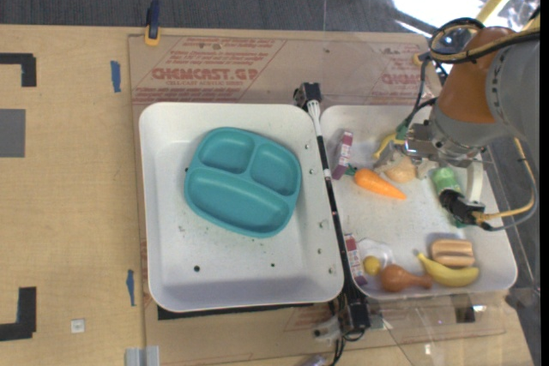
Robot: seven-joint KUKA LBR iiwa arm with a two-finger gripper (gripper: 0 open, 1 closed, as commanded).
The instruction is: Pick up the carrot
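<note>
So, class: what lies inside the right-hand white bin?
In the right bin: a carrot, banana, hot dog, a brown pear-like piece, a green item. The arm and tool cover part of the back.

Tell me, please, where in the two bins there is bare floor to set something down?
The left bin has bare floor along its near edge and left side, around the teal plate. In the right bin, one patch lies open between the carrot and the banana. Its far half is crowded under the claw.
</note>
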